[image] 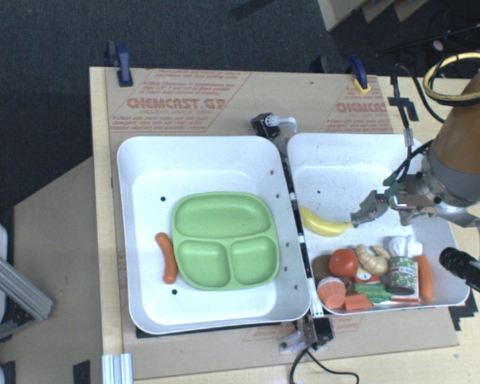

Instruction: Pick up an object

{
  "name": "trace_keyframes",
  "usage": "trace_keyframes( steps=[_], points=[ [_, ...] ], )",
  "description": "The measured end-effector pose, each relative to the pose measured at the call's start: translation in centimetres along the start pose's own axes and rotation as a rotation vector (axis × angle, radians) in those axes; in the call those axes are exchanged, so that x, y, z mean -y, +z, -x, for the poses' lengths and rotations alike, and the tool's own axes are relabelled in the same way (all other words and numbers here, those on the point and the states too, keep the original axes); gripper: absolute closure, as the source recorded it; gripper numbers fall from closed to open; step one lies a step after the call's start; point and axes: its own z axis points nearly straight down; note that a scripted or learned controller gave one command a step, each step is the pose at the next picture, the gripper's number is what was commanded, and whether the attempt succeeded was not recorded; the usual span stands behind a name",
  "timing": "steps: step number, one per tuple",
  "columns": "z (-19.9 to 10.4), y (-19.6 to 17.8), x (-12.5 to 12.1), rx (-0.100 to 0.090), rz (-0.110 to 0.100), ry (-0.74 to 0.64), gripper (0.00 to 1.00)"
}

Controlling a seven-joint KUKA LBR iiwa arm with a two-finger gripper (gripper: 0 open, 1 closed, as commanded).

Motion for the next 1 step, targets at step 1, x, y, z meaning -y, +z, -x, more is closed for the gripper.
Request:
trace_keyframes(
  steps=[1],
  points=[
    [4.74,-2.75,-7.96,0.005,0.01,0.001,0.0]
  ],
)
